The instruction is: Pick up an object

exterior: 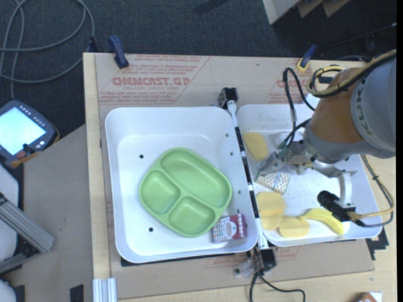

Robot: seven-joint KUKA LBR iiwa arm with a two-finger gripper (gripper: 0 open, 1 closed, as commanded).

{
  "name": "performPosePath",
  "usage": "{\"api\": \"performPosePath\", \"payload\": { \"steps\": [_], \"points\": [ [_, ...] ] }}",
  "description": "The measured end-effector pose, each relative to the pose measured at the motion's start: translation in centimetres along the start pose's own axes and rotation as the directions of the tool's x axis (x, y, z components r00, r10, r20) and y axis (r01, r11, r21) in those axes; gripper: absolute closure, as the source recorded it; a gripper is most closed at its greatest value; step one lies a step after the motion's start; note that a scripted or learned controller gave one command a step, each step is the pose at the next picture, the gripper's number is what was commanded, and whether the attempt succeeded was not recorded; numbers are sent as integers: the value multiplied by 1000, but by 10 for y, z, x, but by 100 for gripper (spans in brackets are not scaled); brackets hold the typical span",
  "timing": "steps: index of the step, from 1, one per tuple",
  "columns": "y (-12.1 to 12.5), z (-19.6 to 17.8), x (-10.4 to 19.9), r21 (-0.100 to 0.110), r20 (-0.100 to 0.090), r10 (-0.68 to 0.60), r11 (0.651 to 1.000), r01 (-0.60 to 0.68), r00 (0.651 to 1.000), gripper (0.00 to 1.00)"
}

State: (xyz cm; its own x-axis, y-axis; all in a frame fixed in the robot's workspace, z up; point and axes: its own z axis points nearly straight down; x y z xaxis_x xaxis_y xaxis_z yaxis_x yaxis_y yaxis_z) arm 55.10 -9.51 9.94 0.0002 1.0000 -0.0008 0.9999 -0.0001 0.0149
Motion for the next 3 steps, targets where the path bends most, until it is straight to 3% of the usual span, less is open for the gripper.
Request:
{"api": "performPosePath", "payload": {
  "steps": [1,2,3],
  "points": [
    [0,10,-1,4,-4,-1,1000,1,1000,0],
    [2,-1,-2,-2,0,-1,1000,1,1000,100],
    [1,0,-2,0,0,-1,1000,1,1000,0]
  ]
}}
